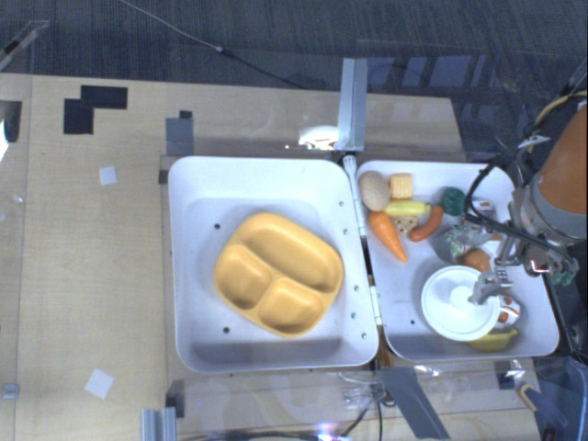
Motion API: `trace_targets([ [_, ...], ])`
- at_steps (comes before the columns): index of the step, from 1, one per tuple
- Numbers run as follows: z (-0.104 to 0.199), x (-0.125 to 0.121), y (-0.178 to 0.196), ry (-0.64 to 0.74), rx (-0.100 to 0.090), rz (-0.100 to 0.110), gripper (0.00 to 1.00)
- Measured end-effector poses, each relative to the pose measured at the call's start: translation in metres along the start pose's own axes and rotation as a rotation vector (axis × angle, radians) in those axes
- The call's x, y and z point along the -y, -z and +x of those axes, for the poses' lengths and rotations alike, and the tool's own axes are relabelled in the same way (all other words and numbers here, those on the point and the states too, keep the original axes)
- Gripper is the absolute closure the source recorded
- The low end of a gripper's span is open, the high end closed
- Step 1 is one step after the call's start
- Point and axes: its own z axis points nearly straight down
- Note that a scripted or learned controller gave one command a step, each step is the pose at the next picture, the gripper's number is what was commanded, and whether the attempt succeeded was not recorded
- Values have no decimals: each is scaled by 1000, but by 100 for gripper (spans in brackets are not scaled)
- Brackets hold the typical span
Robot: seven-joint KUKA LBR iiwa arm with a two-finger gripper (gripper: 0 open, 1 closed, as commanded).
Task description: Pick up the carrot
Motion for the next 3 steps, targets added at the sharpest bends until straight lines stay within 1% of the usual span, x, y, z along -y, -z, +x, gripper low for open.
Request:
trace_targets([
  [1, -50, -54, -39, -34, -1, -4, 0],
  [2, -82, -57, -84, -46, -2, -2, 0],
  [3, -112, -56, -120, -405, 2, -2, 0],
])
